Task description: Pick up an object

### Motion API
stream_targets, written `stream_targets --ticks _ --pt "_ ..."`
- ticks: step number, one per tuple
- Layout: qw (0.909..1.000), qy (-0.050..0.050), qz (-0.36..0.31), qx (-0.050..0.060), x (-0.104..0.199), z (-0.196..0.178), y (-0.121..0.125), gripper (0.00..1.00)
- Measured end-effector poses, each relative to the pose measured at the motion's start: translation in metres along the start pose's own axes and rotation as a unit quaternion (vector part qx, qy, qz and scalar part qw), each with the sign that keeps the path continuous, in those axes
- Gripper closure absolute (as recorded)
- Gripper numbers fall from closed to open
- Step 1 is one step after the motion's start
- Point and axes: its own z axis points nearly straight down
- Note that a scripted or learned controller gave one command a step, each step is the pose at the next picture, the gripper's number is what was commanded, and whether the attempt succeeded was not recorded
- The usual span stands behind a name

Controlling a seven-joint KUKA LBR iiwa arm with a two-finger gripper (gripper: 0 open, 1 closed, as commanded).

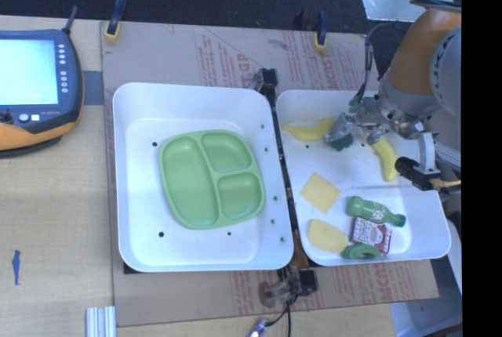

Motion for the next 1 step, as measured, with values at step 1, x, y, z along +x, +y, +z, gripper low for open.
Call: stream_targets --ticks 1 --pt "1.0000 0.000 -0.001 0.003 0.0337 0.0123 0.0255 0.00"
